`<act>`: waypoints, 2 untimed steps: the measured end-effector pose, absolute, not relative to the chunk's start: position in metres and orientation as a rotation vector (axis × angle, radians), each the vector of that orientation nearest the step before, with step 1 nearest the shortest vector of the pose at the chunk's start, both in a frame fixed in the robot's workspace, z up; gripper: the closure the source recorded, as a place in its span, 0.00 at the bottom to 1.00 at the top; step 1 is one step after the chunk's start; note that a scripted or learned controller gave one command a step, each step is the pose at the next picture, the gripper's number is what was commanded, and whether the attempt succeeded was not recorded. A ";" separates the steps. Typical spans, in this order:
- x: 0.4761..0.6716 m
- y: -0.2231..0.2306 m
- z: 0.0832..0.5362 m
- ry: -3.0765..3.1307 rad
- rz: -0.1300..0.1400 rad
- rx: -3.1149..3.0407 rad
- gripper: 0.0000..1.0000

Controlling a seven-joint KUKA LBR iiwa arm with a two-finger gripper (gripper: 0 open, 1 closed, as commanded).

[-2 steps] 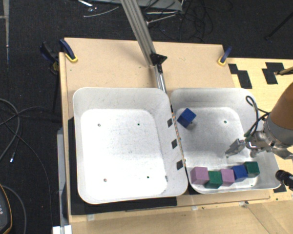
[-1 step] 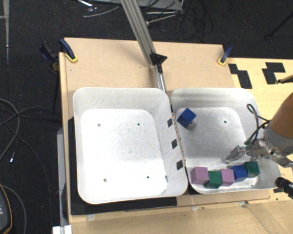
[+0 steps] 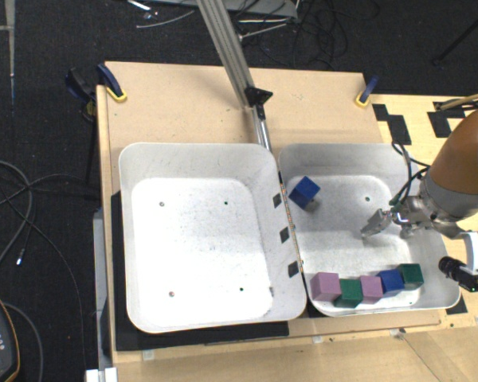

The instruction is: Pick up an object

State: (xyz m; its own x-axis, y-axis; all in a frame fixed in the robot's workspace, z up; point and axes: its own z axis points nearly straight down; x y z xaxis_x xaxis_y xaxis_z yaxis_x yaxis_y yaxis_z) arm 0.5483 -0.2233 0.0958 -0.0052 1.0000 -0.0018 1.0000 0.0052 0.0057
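Overhead view of the bench: the gripper hangs over the middle of the right bin, its fingers drawn close together with nothing between them. A blue cube lies apart near the bin's left wall. Along the near wall sit a purple cube, green cube, second purple cube, second blue cube and dark green cube; beside it is the left bin.

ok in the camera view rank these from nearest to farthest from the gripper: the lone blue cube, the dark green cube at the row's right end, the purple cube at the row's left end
Measured from the gripper in the right bin:
1. Dark green cube, right end of the row along the bin's near edge.
2. Lone blue cube, near the bin's left wall.
3. Purple cube, left end of the row.

The last two are nearly too close to call.
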 end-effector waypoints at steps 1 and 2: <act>0.513 -0.224 0.212 2.214 0.004 2.216 0.00; 0.490 -0.223 0.094 2.224 0.005 2.222 0.00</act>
State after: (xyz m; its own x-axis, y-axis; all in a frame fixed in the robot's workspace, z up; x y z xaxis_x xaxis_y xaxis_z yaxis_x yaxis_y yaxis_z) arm 0.4901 -0.2226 0.0943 -0.0007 1.0000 0.0041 1.0000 0.0007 0.0005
